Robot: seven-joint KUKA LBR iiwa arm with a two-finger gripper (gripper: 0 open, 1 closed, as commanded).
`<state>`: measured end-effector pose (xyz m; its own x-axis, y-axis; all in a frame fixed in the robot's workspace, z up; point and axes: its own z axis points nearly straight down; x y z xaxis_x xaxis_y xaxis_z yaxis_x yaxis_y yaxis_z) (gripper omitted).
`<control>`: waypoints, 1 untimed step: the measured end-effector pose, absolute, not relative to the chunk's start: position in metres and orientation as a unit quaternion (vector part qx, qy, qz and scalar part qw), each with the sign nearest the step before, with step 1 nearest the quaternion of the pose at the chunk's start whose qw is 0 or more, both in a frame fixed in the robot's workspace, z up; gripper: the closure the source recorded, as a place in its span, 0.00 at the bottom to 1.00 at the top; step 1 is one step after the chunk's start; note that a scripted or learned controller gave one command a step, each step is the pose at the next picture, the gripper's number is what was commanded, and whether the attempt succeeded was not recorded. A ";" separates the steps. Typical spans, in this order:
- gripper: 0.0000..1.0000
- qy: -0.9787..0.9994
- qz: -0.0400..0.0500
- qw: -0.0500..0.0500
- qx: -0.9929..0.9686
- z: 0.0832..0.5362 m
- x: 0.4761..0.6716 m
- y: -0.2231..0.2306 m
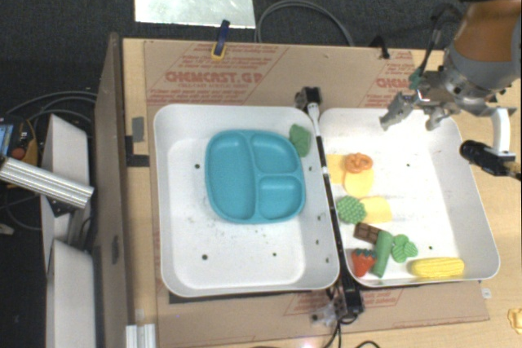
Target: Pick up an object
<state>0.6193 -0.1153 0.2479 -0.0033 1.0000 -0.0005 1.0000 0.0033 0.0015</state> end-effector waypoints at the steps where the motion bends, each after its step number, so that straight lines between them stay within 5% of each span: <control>1: 0.00 0.707 -0.003 -0.006 0.707 0.154 0.521 -0.104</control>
